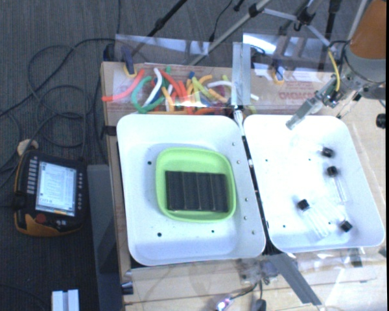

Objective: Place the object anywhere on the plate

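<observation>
Left bin point(133, 173): sitting at the 9 o'clock half of the bench, white and shallow, touching the right bin along a shared edge.
Plate point(161, 173): lying in the middle of the left bin, lime green, squarish with rounded corners.
Dark slab point(196, 191): resting on the plate, flat, ribbed in upright strips, covering most of the plate's floor, already inside the rim on all sides.
Right bin point(279, 173): sitting at the 3 o'clock half of the bench, white, shallow.
Small dark pieces: lying scattered in the right bin, four showing, one point(326, 151) at 1 o'clock of the bin, one point(332, 171) just below it, one point(303, 205) toward 6 o'clock, one point(344, 225) at 5 o'clock; looking joined to clear tubes, too faint for telling more.
Arm point(369, 24): reaching in from 2 o'clock, orange band above grey wrist.
Claw point(292, 123): hanging over the 12 o'clock edge of the right bin, slanting down toward 8 o'clock; opening not telling apart at this size; nothing seen between the tips.
Coloured strips point(168, 89): lying in a tangle at 12 o'clock behind the left bin, orange, green, white, yellow.
Handheld controller point(48, 190): lying on the floor at 9 o'clock, well apart from the bench, screen glowing.
Cables point(58, 70): trailing over the grey carpet at 10 o'clock.
</observation>
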Tool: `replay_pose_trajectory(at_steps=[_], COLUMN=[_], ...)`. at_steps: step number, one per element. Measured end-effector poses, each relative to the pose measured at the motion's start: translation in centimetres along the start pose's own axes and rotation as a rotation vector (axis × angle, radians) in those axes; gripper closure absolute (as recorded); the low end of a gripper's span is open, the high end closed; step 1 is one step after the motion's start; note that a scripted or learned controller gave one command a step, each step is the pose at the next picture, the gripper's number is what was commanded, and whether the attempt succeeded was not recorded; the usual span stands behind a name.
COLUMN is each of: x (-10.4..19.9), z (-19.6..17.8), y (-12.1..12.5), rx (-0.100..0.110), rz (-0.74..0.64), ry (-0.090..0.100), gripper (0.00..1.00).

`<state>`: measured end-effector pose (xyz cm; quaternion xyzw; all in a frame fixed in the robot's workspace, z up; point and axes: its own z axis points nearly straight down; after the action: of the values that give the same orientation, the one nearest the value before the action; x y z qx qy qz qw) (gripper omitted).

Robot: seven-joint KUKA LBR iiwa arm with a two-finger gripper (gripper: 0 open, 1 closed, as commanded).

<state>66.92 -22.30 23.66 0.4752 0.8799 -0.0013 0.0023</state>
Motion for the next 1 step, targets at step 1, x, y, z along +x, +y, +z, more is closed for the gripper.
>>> replay_pose_trajectory(at_steps=[1], x=[0.0], z=[-3.06], y=[0.03], rx=[-0.001], rz=[0.031], ry=[0.002], gripper=[0.0])
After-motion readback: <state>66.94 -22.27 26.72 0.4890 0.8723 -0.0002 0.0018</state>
